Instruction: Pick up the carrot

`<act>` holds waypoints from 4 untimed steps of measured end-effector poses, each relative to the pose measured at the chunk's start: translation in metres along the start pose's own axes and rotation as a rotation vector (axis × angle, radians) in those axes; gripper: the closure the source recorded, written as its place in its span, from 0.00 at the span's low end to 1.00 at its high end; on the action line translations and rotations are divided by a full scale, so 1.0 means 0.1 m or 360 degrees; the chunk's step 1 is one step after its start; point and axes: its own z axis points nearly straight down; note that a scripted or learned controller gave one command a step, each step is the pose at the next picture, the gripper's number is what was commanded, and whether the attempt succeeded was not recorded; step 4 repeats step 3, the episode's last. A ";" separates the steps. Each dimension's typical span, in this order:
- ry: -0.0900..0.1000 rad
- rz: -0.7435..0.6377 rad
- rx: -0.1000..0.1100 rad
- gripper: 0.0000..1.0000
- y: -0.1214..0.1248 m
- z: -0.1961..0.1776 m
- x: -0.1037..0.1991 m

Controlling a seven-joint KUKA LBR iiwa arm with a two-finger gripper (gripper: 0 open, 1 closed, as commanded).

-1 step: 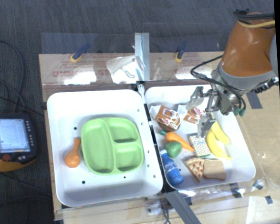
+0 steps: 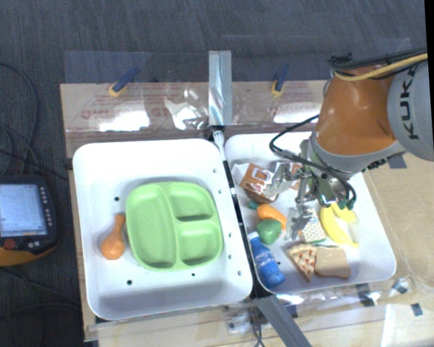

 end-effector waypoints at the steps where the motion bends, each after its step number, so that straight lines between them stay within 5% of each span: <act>1: -0.0013 0.0076 0.0000 0.00 -0.17 0.80 0.11; 2: -0.0009 0.0075 0.0003 1.00 -0.17 0.72 0.11; 3: -0.0016 -0.0090 0.0003 1.00 0.06 -0.04 -0.26; 4: -0.0016 -0.0090 0.0003 1.00 0.06 -0.04 -0.26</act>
